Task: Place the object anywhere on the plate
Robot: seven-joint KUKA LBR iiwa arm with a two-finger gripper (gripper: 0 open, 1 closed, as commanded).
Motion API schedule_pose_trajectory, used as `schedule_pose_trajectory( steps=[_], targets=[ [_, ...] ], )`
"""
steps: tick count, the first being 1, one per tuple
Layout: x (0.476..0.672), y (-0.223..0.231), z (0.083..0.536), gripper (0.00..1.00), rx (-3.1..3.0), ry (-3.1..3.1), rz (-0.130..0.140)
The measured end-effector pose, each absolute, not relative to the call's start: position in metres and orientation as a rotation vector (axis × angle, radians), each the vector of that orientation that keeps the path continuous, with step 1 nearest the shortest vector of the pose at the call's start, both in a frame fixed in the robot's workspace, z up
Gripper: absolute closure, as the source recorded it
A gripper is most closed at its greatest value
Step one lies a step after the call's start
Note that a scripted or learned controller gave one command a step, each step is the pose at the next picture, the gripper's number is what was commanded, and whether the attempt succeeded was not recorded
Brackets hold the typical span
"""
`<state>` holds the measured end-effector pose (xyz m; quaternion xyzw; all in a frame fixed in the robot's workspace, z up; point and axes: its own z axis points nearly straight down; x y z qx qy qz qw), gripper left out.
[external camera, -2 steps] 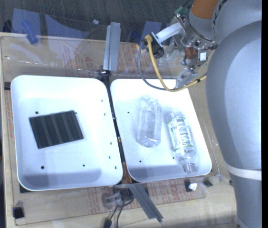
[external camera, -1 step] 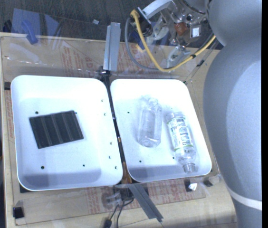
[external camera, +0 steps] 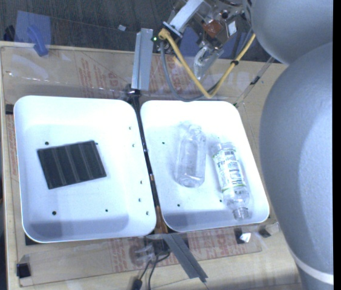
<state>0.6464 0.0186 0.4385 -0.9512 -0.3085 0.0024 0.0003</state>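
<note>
The plate [external camera: 72, 164] is a dark ridged rectangle lying flat in the left bin [external camera: 31, 110]. Two clear plastic bottles lie in the right bin [external camera: 161, 119]. One is an unlabelled bottle [external camera: 190, 156] near the middle. The other, a labelled bottle [external camera: 231, 179], lies to its right with its cap toward the front. My gripper [external camera: 205, 58] hangs high over the back rim of the right bin, well away from both bottles and the plate. A pale translucent shape shows at its tip, and I cannot make out what it is.
A grey metal bar [external camera: 142, 59] stands upright behind the seam between the bins. Yellow cables [external camera: 185, 71] loop down from the wrist over the back of the bench. The arm's large grey body [external camera: 297, 132] covers the right side.
</note>
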Motion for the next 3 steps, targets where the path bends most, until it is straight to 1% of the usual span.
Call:
schedule_pose_trajectory(
  steps=[1,2,3],
  targets=[
    [0.605,0.047,0.344,0.00,-2.962,-1.042,0.015],
    [0.634,0.045,0.329,0.00,-3.071,-0.668,0.005],
    [0.637,0.133,0.431,0.00,-3.121,-0.377,0.000]
  ],
)
